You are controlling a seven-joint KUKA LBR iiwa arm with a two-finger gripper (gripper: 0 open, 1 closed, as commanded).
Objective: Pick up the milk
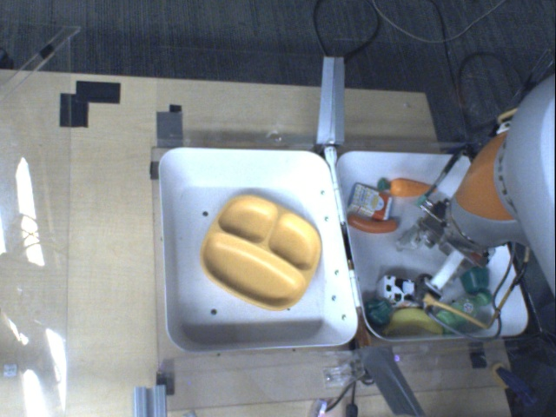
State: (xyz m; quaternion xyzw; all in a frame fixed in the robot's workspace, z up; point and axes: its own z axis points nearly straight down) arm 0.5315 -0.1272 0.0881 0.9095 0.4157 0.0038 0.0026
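the milk (398,289) lies low in the right bin (518,321), touching a banana (412,321). the gripper (420,233) hangs just above it; how far open, i cannot tell. a carrot (407,186) and perhaps a small carton (367,201) sit further up.

A robotics lab bench is showing here. Aluminium framing (333,102) is standing behind the white bins (178,233) (two, side by side), with loose black cables (408,16) trailing beyond it over grey carpet (174,16).

Pretty even overhead light; glare is streaking the clear sheet (26,224) on the left, and everything's looking slightly soft.
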